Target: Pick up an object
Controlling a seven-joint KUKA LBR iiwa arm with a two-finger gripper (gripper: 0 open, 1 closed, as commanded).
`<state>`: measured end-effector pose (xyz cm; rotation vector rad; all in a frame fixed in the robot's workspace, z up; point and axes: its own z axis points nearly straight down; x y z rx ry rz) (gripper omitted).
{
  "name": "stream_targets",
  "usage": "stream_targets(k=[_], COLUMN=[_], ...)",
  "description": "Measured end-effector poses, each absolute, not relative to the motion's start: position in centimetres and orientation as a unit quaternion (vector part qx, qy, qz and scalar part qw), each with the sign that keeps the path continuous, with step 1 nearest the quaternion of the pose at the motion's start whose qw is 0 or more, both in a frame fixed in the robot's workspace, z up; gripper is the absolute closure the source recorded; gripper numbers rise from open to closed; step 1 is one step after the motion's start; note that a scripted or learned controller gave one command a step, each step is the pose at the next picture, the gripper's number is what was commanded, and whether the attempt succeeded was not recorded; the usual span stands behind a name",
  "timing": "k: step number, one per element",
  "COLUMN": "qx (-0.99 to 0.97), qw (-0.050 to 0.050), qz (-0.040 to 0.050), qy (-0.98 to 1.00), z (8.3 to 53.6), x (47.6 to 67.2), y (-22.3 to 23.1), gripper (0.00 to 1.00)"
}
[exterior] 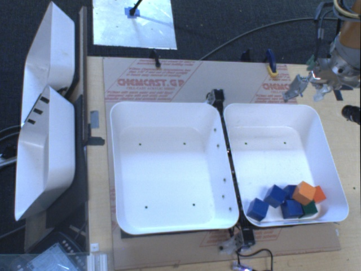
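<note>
Open floor in both bins, clutter only in the right bin's near right corner

The left bin [169,168] has a bare floor from wall to wall, and the right bin [271,151] is free across its far half and near left; blue blocks [276,199], an orange block [307,192] and a green one [309,209] crowd its near right corner, touching one another and close against the rim, and the raised walls where the two bins meet form a ridge between them
</note>
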<state>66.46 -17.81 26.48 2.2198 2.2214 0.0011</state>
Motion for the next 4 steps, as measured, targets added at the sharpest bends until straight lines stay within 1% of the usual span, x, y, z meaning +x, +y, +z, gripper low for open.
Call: stream_targets(k=[1,2,3,4], qx=[0.686,0.687,0.687,0.686], qw=[0.0,0.001,0.001,0.002], qz=[0.0002,0.0007,0.0005,0.0009], qy=[0.727,0.727,0.727,0.727], z=[23.9,25.1,25.0,26.1], x=[66.4,66.4,66.4,66.4], y=[-15.1,-15.2,-15.1,-15.2], gripper=[0.0,1.0,0.0,1.0])
